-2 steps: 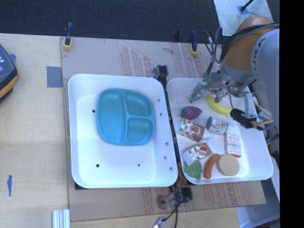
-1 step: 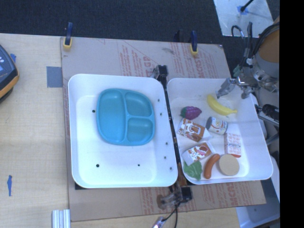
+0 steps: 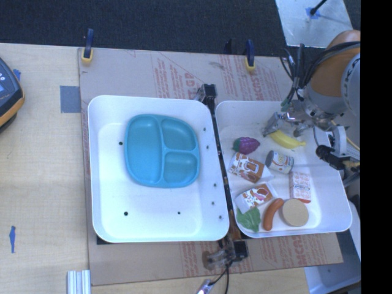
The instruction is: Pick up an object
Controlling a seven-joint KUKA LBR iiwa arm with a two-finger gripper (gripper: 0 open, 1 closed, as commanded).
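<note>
My gripper [image 3: 288, 126] hangs over the back of the right bin [image 3: 340, 222], open, with one dark finger [image 3: 269, 129] splayed out to the left. A yellow banana [image 3: 288, 140] lies just below and in front of it, and nothing sits between the fingers. Further forward in that bin are a purple fruit [image 3: 246, 144], a small can [image 3: 280, 162], two printed cartons [image 3: 246, 167] [image 3: 256, 196], a red-and-white packet [image 3: 300, 186], a green leaf [image 3: 248, 219], a sausage [image 3: 272, 214] and a tan disc [image 3: 295, 212].
The left bin [image 3: 107, 182] holds a blue divided plate [image 3: 162, 150]. The two bins' walls meet along the middle [image 3: 217, 164]. Clamps [image 3: 87, 48] [image 3: 249, 54] hold the cardboard base at the back. The arm's grey body with its orange band [image 3: 337, 72] fills the right side.
</note>
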